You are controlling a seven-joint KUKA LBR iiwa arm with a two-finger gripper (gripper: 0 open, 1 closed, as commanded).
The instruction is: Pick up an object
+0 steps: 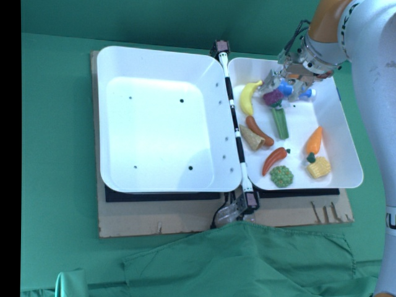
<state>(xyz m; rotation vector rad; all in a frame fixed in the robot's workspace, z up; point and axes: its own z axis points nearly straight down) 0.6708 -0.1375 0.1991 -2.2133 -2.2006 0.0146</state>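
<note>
Tool (286, 86) low in right bin (346, 141) (over purple-topped toy (273, 98)).

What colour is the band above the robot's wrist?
Orange. The band shows clearly in the camera view, just above the gripper.

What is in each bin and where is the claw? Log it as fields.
left bin: no toys seen
right bin: banana, carrot, corn, red chili, green round toy, cone, sausage
claw: over right bin's far end, at a purple-topped green toy
grip: cannot tell
</note>
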